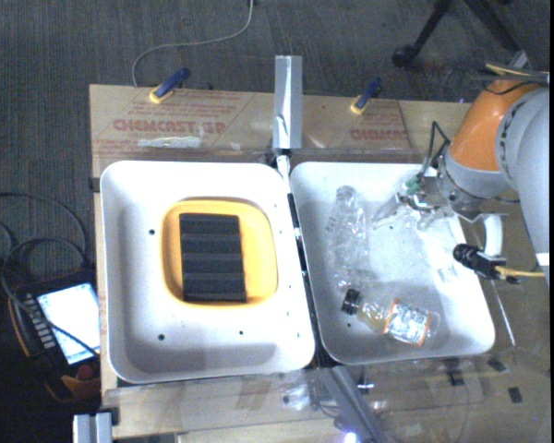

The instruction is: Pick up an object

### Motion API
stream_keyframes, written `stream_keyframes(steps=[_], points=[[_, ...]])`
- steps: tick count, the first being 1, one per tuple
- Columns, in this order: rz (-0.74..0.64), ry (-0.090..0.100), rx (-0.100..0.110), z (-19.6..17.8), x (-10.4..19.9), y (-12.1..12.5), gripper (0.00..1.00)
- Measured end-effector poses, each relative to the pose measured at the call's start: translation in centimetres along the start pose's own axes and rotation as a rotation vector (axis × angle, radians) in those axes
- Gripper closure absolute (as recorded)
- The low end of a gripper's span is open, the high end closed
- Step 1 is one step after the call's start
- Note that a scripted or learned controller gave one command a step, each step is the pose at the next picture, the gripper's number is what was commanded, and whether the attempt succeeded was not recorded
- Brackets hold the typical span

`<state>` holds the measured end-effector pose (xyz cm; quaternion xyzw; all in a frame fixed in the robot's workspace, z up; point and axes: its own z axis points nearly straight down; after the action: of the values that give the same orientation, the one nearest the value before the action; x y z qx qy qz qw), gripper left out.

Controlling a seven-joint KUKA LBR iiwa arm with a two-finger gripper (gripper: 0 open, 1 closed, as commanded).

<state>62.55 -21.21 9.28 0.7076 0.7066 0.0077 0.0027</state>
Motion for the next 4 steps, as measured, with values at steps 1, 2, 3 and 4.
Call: stream_keyframes(steps=[1,2,3,4], points=[[-0.001,-0.004,0.000,-1.0,0.0,0.0,1.00],[-0.001,-0.004,0.001,-0.9,0.0,0.0,0.00],[-0.043,-0.010,0.015,-10.0,-1.0,1.7,0.00],[-0.057,-0.006,0.017,-4.8,0.0,-7.5,0.00]])
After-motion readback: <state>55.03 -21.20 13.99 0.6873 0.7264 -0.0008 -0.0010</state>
